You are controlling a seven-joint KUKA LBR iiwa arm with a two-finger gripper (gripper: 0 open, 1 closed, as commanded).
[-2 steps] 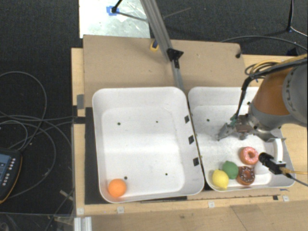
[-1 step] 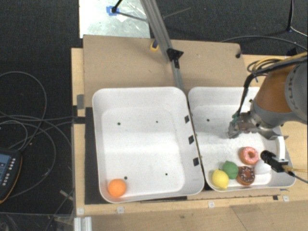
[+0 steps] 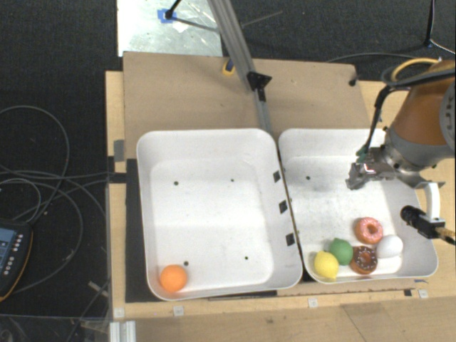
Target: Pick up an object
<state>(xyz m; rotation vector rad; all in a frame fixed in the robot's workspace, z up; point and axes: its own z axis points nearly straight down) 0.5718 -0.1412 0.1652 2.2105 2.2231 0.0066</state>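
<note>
Hanging over the upper right part of the right bin (image 3: pixel 308 164), the gripper (image 3: pixel 358 176) sits at the end of the arm (image 3: pixel 422 123), which comes in from the right with its orange band above the wrist. Honestly can't tell how the jaws stand from this angle, they're just a dark lump against the white. Nothing visible between them, so no claim of a grab here.

All the stuff in that bin is bunched up at the near right corner, well apart from the gripper. You've got a pink donut (image 3: pixel 368 229) at the top of the bunch, a chocolate donut (image 3: pixel 364 261) just below it, a white egg-ish thing (image 3: pixel 390 246) just beside both on the right, a green ball (image 3: pixel 341 250) to the left of the chocolate one, and a yellow lemon (image 3: pixel 326 264) right at the front edge, touching or nearly touching the green ball.

Over in the left bin (image 3: pixel 206 148) there's an orange ball (image 3: pixel 173 278) parked in the near left corner.

Both bins sit side by side on the counter (image 3: pixel 299 91). Some cables (image 3: pixel 43 191) lie on the dark floor off to the left.
</note>
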